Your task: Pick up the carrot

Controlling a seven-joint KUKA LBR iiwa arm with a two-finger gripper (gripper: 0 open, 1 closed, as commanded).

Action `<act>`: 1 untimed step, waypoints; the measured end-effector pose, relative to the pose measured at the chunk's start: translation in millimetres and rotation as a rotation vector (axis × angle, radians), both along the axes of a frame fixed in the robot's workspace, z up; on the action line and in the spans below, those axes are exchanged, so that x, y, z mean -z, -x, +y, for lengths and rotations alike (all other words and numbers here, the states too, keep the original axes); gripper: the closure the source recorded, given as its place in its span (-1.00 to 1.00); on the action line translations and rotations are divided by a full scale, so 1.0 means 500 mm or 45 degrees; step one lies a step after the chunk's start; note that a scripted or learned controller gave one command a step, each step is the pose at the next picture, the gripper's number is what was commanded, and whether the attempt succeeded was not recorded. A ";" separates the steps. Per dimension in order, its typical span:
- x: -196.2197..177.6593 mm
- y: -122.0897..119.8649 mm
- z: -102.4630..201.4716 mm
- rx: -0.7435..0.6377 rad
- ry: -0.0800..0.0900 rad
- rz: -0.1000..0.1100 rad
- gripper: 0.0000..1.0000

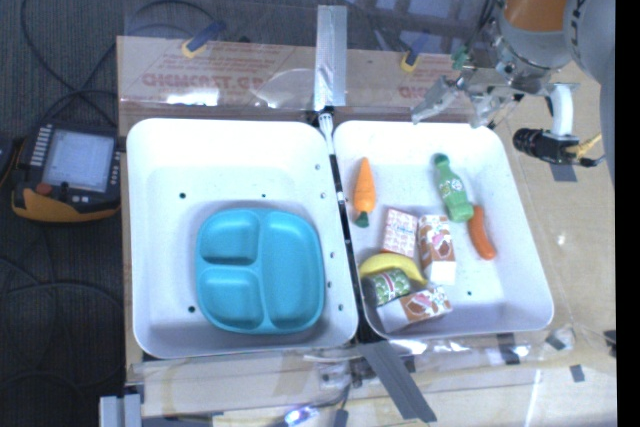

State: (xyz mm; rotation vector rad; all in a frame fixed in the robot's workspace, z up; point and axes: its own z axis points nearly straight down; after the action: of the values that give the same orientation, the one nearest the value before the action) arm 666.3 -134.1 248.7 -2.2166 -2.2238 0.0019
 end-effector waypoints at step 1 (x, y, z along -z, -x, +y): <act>0.114 -0.003 0.133 0.138 0.000 0.002 -1.00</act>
State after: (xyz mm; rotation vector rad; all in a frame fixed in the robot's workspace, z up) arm 667.8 -67.5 191.8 -2.3335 -2.0995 0.0038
